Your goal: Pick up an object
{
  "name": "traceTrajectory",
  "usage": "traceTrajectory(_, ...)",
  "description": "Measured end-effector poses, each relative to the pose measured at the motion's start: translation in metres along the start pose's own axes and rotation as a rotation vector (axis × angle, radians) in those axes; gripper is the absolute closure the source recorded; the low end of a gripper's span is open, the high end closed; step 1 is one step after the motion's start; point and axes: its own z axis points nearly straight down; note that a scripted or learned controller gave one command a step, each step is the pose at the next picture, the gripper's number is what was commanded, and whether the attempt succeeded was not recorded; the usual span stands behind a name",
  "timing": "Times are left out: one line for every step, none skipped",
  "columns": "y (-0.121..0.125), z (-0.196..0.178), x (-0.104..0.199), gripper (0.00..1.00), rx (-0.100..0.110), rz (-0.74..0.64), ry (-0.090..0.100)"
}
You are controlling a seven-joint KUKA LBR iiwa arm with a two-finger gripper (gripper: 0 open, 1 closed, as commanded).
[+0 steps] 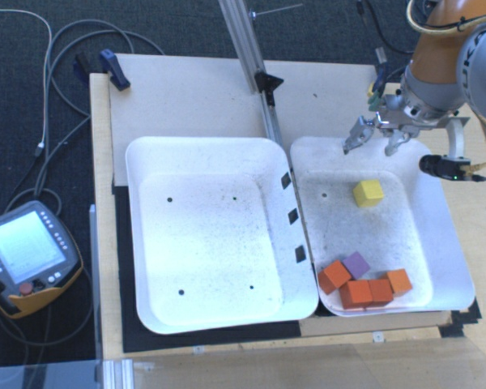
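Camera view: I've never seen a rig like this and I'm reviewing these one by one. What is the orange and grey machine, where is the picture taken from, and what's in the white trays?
The picture comes from one fixed camera above the bench, looking down at a slant. The orange and grey machine is a robot arm reaching in from the right; its two-finger gripper hangs open over the far edge of the right bin, holding nothing. That bin contains a yellow block alone near the middle, and a cluster at the near edge: a purple block among orange blocks. Beside it lies the left bin.
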Motion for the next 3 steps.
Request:
traceTrajectory(-0.033, 0.078, -0.009, 0.0, 0.001, 0.003, 0.0)
traceTrajectory(-0.069, 0.073, 0.022, 0.0, -0.004, 0.001, 0.0)
traceTrajectory(-0.067, 0.062, 0.021, 1.0, -0.011, 0.001, 0.0)
